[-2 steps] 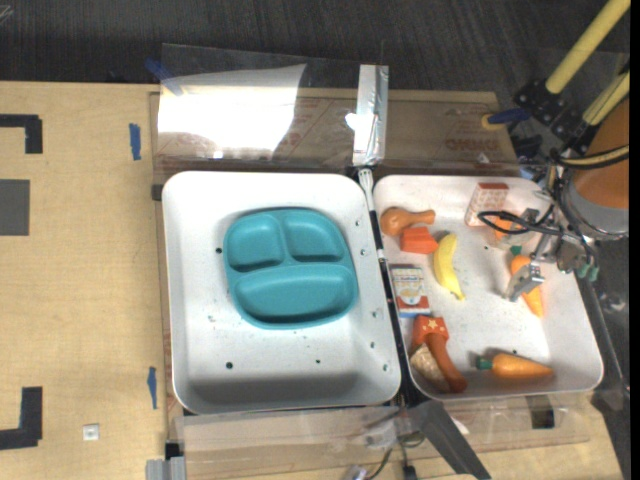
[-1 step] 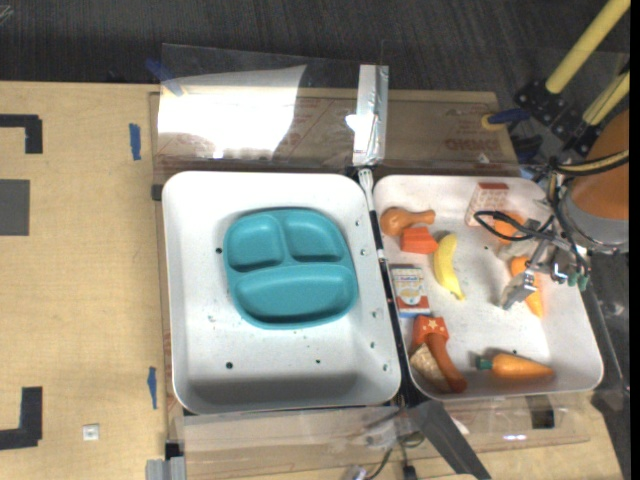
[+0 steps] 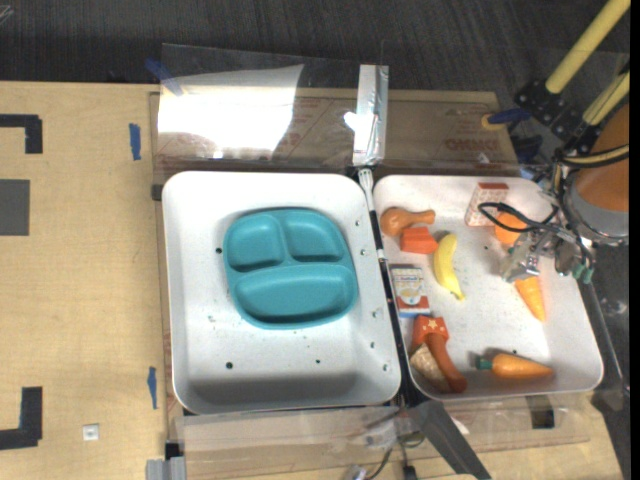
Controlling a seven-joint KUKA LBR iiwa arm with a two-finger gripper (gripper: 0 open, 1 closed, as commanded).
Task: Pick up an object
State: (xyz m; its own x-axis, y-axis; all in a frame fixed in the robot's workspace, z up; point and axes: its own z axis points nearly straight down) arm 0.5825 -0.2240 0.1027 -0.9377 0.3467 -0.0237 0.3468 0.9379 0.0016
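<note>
My gripper (image 3: pixel 527 258) hangs over the right part of the right bin (image 3: pixel 585 318), among black cables. Directly beneath and just in front of it lies a small orange carrot-like cone (image 3: pixel 533 296). An orange piece (image 3: pixel 507 233) shows to its left, partly hidden by a cable. Further left lie a yellow banana (image 3: pixel 447 265), an orange drumstick (image 3: pixel 405 218) and an orange block (image 3: pixel 420 240). At the bin's front lies a larger carrot (image 3: pixel 515 366) with a green end.
The left bin (image 3: pixel 190 298) bears a teal divided plate (image 3: pixel 290 266). A small printed carton (image 3: pixel 409 288), a red starred piece (image 3: pixel 431 330) and a brown sausage (image 3: pixel 442 363) lie by the right bin's left wall. A pink-white box (image 3: pixel 488 203) lies at its back. The arm's orange band (image 3: pixel 605 190) is at right.
</note>
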